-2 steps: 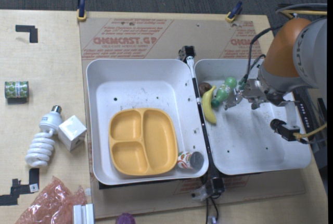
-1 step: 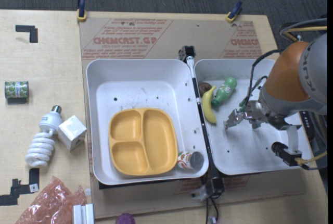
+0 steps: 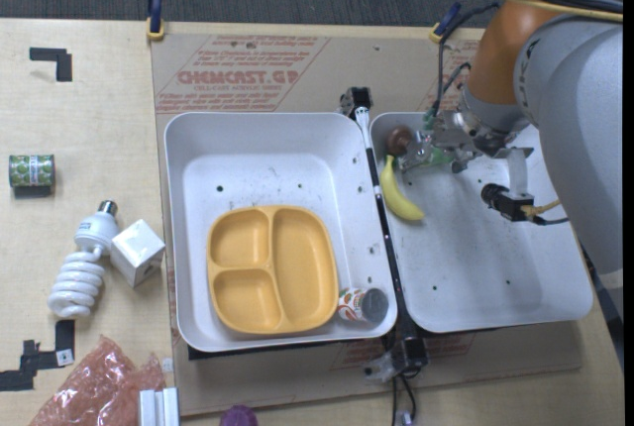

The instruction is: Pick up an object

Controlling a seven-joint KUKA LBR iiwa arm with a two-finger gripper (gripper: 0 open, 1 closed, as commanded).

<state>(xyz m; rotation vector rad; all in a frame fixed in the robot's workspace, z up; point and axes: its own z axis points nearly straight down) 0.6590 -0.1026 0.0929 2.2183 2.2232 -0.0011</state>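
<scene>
The approach step is judged to be in hand, with nothing lifted yet. The gripper (image 3: 428, 150) is seen at the upper left corner of the right bin (image 3: 495, 285), low over the bin floor, carried by the grey arm (image 3: 575, 107) that fills the upper right of the frame. Whether the gripper is released or clenched cannot be told; the tool is too small and cluttered with cables. The banana (image 3: 398, 193), the likeliest target, is lying just below and left of the gripper, along the right bin's left wall, and is not seen to be grasped. A small brown round object (image 3: 401, 136) is set near the tool at the same corner. In the left bin (image 3: 188, 216), at centre frame, a yellow divided plate (image 3: 272, 267) and a small can (image 3: 362, 305) are placed. The next move is judged to call for a short shift down-left over the banana's middle, then a descent and closure across its narrow width.
</scene>
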